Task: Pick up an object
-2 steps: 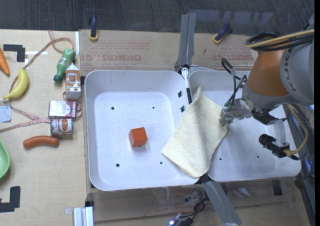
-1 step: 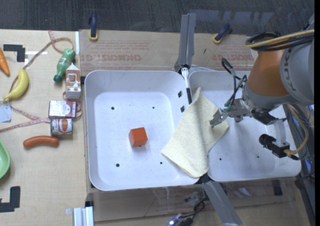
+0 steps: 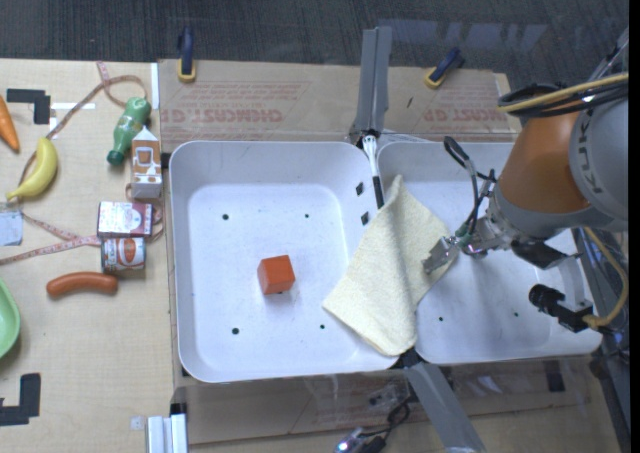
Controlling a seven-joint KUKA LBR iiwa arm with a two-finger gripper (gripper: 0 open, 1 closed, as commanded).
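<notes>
Camera view has the end effector (image 3: pixel 440 259) low in the right white bin (image 3: pixel 520 336), touching the pale yellow square cloth (image 3: pixel 385 266) draped over the divider — approach step, I judge, grip state untellable — next needing a firm pinch.

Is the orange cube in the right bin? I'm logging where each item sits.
No, the orange cube sits on the floor of the left bin, left of the yellow cloth.
</notes>
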